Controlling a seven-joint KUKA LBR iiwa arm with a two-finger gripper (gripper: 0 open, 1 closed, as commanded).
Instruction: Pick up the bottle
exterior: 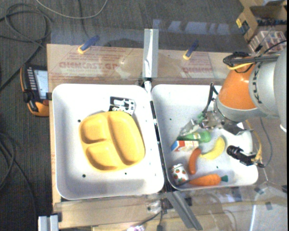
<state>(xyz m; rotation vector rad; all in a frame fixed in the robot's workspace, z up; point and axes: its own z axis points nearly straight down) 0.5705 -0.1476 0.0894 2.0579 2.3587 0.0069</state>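
The arm (248, 88) enters from the right and reaches over the right bin (173, 102). Its gripper (198, 125) sits low in the bin's middle, directly over a cluster of items. Whether the gripper is open or closed cannot be told from this view; the wrist and the clutter beneath mask it.

The bottle (197, 137), green with what appears to be a white and orange label, lies on its side in the right bin, just under and beside the gripper. It rests against the banana (216, 149), which lies to its right. Nothing shows the bottle lifted clear of the bin floor.

Other contents of the right bin: a red pepper (194, 160) just below the bottle, a carrot (205, 180) along the near wall, and a small cup (179, 173) with red markings in the near left corner.

The left bin (67, 129) holds a yellow tray (111, 139) with compartments, lying flat near the centre. A black-and-white card (122, 104) lies behind the tray, touching its far edge.
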